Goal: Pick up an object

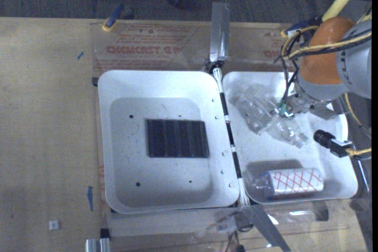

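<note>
end effector (283, 110) over clear plastic (257, 108) — patterned roll (293, 181) near

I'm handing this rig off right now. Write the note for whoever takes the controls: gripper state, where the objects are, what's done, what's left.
Gripper: down in the right bin, over the clear plastic items; whether it has anything is not visible from this view.
Objects: a clump of clear plastic packaging in the right bin's upper half; a cylinder with a red crisscross pattern lying on its side along that bin's lower edge; a dark ribbed rectangular panel flat in the middle of the left bin.
Done: arm is positioned over the right bin.
Left: no pick confirmed; secure one object and lift it.
</note>
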